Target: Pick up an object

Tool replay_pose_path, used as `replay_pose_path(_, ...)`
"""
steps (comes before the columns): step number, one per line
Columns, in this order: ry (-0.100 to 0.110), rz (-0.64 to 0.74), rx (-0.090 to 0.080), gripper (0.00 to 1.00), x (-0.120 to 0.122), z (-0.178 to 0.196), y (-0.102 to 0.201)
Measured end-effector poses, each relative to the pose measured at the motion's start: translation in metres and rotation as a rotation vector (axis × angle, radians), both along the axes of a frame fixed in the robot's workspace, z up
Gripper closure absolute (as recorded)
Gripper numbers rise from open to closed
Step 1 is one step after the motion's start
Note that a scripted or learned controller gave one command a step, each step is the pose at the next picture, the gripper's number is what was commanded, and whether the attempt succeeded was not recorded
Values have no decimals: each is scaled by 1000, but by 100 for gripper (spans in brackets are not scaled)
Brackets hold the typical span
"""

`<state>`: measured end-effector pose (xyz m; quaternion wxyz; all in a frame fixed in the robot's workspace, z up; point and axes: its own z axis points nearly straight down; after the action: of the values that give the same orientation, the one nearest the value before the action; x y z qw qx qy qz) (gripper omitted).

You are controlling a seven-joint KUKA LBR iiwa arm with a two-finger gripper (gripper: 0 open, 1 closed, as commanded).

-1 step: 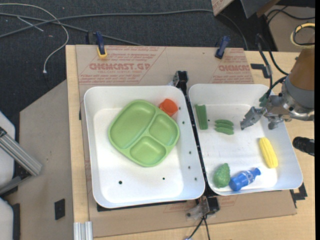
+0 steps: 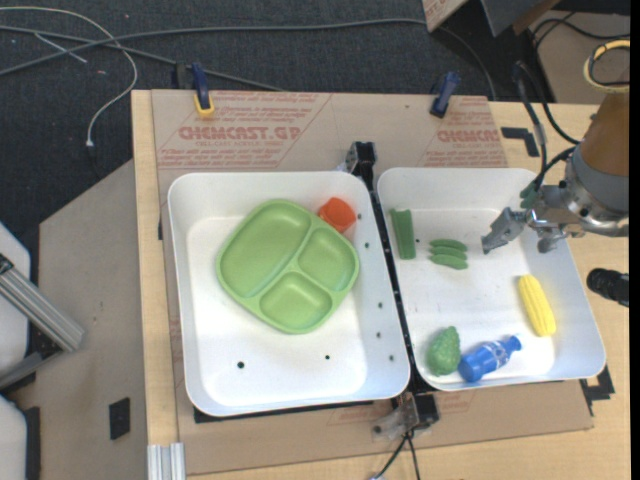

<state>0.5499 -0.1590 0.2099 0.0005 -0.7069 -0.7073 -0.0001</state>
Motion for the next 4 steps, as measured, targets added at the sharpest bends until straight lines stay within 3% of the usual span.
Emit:
replay_pose_path(1, 7, 1, 2, 0, 4, -58, 9)
replay_pose_path(2, 7, -1, 2, 0, -8, -111, 8)
replay_pose_path(3, 4, -1, 2, 0, -8, -126, 9)
replay_pose_path(4, 0, -1, 1, 100, -7, -114, 9)
